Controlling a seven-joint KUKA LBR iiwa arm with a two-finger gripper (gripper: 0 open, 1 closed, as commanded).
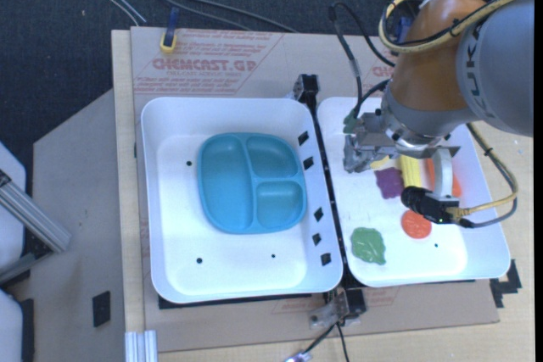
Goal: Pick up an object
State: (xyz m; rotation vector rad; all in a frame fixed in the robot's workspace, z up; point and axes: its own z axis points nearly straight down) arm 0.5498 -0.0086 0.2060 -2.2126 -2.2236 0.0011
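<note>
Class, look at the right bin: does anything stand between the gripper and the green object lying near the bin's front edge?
Nothing visible does. The gripper hangs over the right bin's far-left part; the green object lies nearer the front, with bare white floor between. The purple piece sits off to the side.

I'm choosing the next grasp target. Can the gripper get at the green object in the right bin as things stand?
Probably yes. The green object lies alone near the right bin's front edge, nothing on top, and the gripper hangs just behind it.
</note>
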